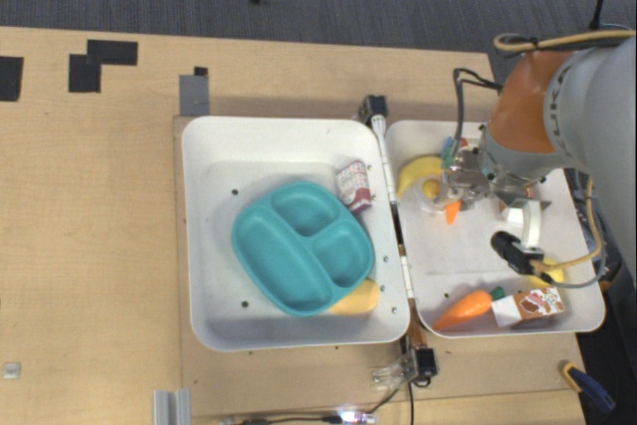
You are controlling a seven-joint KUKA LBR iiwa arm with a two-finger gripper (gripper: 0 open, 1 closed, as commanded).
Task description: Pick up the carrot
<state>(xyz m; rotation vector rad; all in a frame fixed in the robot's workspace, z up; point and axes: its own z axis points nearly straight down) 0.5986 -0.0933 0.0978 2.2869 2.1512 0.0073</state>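
In right bin (587, 309): carrot (465, 310) at near rim, touching carton (533, 305). Hand (454, 182) far off by banana (419, 173); grip state unclear. Risk: grabs wrong item, nudges carton.

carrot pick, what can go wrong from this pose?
1. The gripper is by the banana at the far side of the right bin, apart from the carrot at the near rim; closing here likely misses.
2. The carrot lies against the small carton and close to the bin wall, so a descent may nudge both or hit the rim.
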